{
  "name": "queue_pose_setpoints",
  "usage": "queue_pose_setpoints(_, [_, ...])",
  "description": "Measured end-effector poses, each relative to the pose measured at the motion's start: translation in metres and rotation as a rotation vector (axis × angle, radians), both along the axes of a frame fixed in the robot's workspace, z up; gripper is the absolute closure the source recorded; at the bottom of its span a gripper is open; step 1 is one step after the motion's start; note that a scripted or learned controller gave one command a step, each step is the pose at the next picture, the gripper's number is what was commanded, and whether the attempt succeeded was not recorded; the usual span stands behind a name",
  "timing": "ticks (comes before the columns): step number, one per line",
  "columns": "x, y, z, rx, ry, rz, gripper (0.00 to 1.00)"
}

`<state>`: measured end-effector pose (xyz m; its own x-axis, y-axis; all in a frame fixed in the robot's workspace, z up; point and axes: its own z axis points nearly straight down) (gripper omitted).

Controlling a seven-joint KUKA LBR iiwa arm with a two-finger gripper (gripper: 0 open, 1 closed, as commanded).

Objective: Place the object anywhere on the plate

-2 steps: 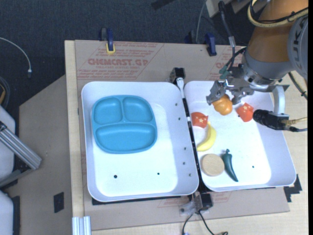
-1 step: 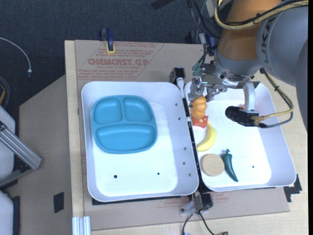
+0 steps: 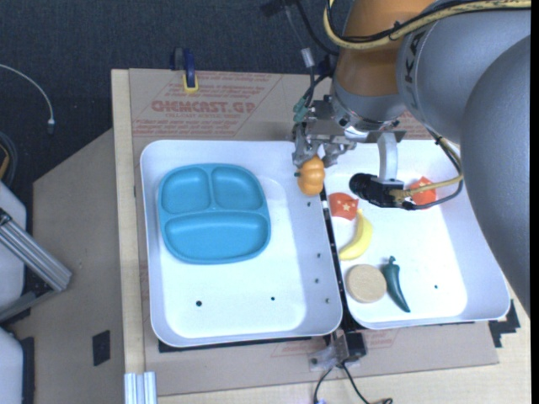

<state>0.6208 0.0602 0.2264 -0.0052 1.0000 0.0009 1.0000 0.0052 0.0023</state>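
Grey arm (image 3: 472, 99): largest in view, reaching from right. Gripper (image 3: 313, 154): fingers pinching small orange-yellow object (image 3: 312, 176), hanging over seam between bins, near left bin (image 3: 253, 310) right wall. Blue plate (image 3: 215, 212): three compartments, left bin, well apart from object. Right bin (image 3: 446, 293): banana (image 3: 358, 238), round cracker (image 3: 366, 282), green pepper (image 3: 394, 283), red pieces. Advice: carry leftward, keep height over wall, centre above plate, lower before release.

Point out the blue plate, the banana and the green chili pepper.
blue plate (image 3: 216, 236): camera view, bare lower compartment.
banana (image 3: 360, 239): camera view, middle of its curve.
green chili pepper (image 3: 396, 286): camera view, mid-body.
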Motion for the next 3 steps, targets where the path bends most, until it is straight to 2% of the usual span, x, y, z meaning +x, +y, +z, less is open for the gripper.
queue_pose_setpoints(1, [-0.006, 0.047, -0.004, 0.001, 0.004, 0.0, 1.0])
queue_pose_setpoints(2, [-0.008, 0.064, -0.003, 0.0, 0.002, -0.003, 1.0])
queue_pose_setpoints(3, [-0.008, 0.063, -0.003, -0.001, 0.002, -0.004, 0.0])
